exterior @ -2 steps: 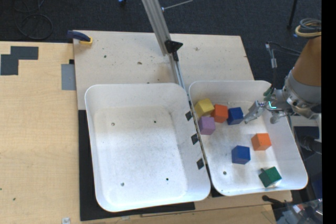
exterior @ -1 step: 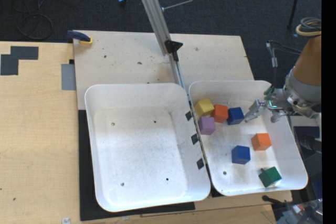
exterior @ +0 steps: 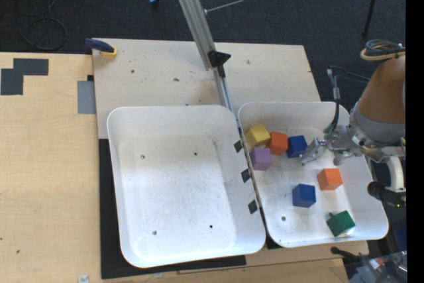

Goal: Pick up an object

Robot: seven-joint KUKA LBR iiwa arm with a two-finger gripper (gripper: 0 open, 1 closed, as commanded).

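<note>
The metal two-finger hand (exterior: 317, 150) is seen low inside the right shallow white bin (exterior: 371, 232), fingers parted, nothing caught between them. Just beside it a blue foam cube (exterior: 297, 145) is found, then an orange cube (exterior: 279, 142), a yellow cube (exterior: 258, 136) and a purple cube (exterior: 262, 158). Nearer the camera, another orange cube (exterior: 329, 178), a second blue cube (exterior: 304, 195) and a green cube (exterior: 340, 223) are spotted.

No readable text, no labels, no numbers — anywhere
</note>
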